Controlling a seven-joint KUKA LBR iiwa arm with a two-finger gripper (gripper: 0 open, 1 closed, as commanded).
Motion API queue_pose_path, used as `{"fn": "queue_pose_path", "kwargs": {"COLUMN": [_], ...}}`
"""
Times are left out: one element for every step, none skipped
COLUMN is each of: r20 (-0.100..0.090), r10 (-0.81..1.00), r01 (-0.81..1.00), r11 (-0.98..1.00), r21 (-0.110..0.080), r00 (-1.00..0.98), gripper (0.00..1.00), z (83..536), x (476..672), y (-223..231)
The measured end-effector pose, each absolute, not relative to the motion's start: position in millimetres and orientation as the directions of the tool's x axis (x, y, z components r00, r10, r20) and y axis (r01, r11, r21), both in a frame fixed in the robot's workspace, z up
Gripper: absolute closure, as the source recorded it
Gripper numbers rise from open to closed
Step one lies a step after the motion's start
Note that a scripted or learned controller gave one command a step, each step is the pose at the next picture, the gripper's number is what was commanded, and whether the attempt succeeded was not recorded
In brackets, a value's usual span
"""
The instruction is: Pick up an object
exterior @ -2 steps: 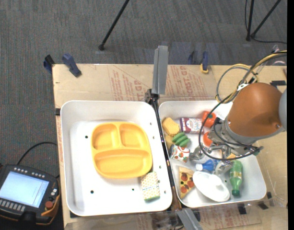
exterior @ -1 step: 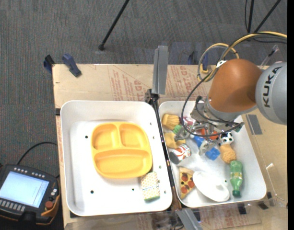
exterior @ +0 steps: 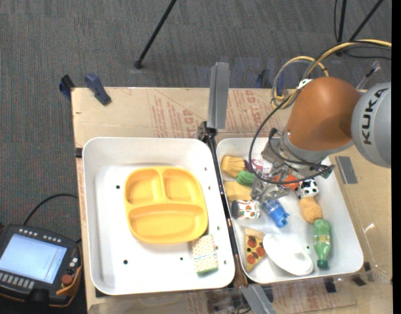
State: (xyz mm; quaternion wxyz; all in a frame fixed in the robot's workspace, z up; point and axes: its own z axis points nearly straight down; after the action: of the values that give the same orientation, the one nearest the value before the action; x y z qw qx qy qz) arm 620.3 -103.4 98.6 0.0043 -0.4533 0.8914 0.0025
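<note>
- The arm [exterior: 331, 120] reaches in from the right and hangs over the far part of the right bin [exterior: 354, 241], its orange band covering much of the wrist.
- The claw [exterior: 273, 187] sits low in the clutter there, dark metal parts poking out beneath the wrist.
- How far the claw is open, I cannot tell; the wrist and the crowd of toys hide that, and nothing shows clearly gripped.
- The closest candidate is the small blue bottle [exterior: 276, 212], lying just on the near side of the claw, nearly touching it.
- That bottle lies tilted, its long axis running from far-left to near-right, so a grip across its narrow waist looks the sensible call.
- Just left of it lies a little cup [exterior: 246, 209] with red print, and farther left and back a yellow-and-green toy [exterior: 237, 169].
- To the right of the claw: a black-and-white ball [exterior: 308, 188], then an orange knobbly piece [exterior: 311, 209], then a green bottle [exterior: 322, 242] toward the near side.
- Nearer still, a pizza slice [exterior: 254, 247] and a white dish [exterior: 287, 252], both well clear of the claw.
- Over in the left bin [exterior: 95, 175], a yellow tray [exterior: 166, 203] and a small box [exterior: 205, 254], far from the action.
- My read: the move is a short drop toward the near side, onto the blue bottle.
</note>
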Motion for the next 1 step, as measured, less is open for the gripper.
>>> {"fn": "queue_pose_path", "kwargs": {"r20": [-0.01], "r10": [-0.807], "r01": [-0.807], "r11": [0.59], "r21": [0.002], "r00": [-0.59], "gripper": [0.0], "z": [97.9], "x": [619.9], "y": [-103.6]}}
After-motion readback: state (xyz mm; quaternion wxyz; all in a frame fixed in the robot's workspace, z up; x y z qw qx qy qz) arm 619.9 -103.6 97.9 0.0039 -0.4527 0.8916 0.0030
